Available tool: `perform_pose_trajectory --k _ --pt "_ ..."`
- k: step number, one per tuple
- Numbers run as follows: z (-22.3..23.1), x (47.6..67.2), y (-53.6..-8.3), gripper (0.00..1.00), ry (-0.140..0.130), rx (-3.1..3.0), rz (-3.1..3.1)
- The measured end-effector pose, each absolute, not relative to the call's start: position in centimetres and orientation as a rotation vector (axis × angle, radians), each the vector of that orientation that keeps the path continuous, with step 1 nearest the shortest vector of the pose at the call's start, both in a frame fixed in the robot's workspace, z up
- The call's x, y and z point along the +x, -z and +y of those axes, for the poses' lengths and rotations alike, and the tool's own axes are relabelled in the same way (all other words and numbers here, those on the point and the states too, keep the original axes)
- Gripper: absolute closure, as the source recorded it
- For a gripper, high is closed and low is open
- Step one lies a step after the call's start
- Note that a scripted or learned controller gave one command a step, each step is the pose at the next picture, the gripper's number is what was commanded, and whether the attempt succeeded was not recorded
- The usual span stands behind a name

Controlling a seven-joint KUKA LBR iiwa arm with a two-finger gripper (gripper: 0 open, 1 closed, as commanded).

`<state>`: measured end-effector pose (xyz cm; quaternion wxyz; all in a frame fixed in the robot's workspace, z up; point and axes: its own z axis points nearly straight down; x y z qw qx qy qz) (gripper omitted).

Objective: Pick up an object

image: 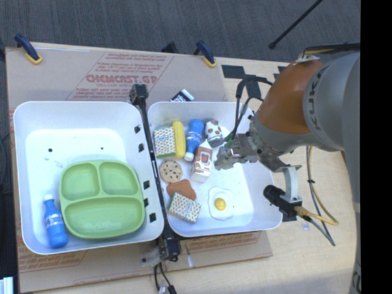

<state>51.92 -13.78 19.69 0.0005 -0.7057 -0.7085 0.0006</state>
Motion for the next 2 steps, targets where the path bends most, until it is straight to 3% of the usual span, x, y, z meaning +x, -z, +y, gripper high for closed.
perform_pose_trajectory --k 1,2 --pt "-13.7 55.2 -11.6 1.0 0.02 -2.228 -2.245" --pt "-11.7 47.7 -22.5 1.0 0.0 -2.216 -2.227"
